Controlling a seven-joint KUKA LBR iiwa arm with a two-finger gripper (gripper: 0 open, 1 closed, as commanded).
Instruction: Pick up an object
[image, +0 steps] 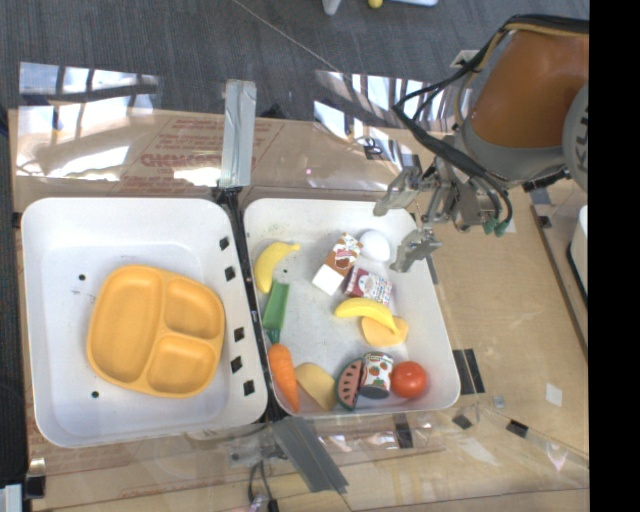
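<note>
In rt bin (440, 330) | white egg (375, 244) just below pincer (404, 225) | fingers apart, nothing held

Bright, glare on plastic sheet (90, 130)

Right bin (430, 340): two bananas (270, 262) (368, 315), carrot (283, 374), tomato (409, 379), white egg (375, 243), watermelon slice (349, 385). Left bin (50, 260): yellow divided tray (155, 329). My gripper (402, 228): open above right bin's upper right corner, holding nothing.

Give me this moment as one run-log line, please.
phase: approach | hand: open, above right bin top right edge, holding nothing | nearest: white egg | left bin: yellow tray
</note>
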